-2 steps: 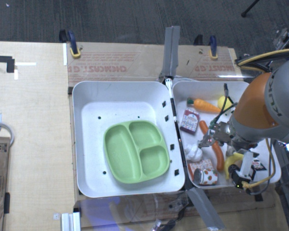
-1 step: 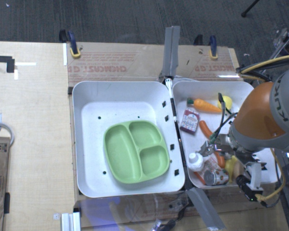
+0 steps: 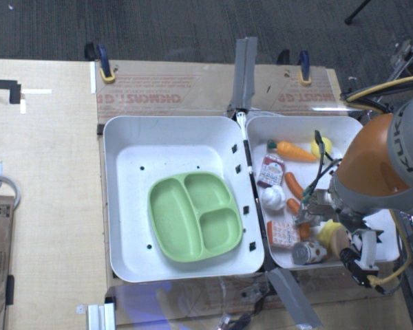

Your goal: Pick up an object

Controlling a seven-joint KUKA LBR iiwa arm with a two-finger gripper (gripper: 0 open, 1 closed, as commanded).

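The right bin (image 3: 256, 130) holds several small objects. An orange carrot (image 3: 294, 150) lies at the back, with a yellow piece (image 3: 323, 146) beside it. A red and white pouch (image 3: 270, 171) and a white ball (image 3: 272, 198) sit along the bin's left wall. A small orange stick (image 3: 293, 182) lies right of the pouch. Nearer the front are a red and white box (image 3: 283, 234) and a grey can (image 3: 308, 253). My gripper (image 3: 307, 216) hangs low over the middle of this bin, just right of the ball and above the box. The arm's orange band (image 3: 372, 163) covers the bin's right half.
The left bin (image 3: 124, 184) holds a green divided plate (image 3: 195, 216). A grey divider post (image 3: 245, 74) stands between the bins at the back. Two blue and yellow clamps (image 3: 104, 66) (image 3: 302, 67) grip the cardboard behind. Cables (image 3: 382, 91) run at the right.
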